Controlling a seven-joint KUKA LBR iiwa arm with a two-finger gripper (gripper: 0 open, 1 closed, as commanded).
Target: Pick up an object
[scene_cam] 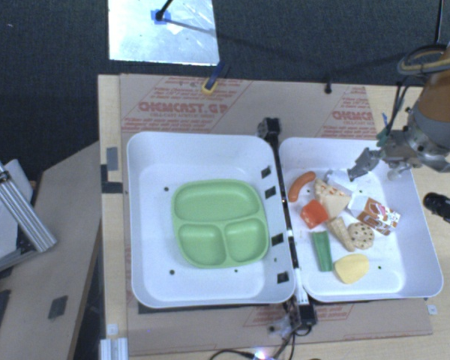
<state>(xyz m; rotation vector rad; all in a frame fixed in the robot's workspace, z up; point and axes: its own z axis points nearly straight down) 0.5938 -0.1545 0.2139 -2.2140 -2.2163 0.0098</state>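
Observation:
The right bin point(412, 276) holds several toy foods: an orange-red sausage point(301, 185), a pale cheese wedge point(331, 198), a red pepper piece point(313, 214), a green stick point(322, 251), a yellow lump point(351, 268), a round cookie point(361, 236) and a red-and-white packet point(379, 216). My gripper point(360, 165) hangs over the bin's far part, just right of and above the cheese wedge. It is tilted toward the left. I see nothing held in it.
In the left bin point(146, 201) lies a green three-compartment plate point(217, 223). A black-clipped divider point(279, 201) runs between the bins. The grey arm with its orange band point(439, 96) fills the upper right. A silver sheet point(163, 21) lies beyond the bench.

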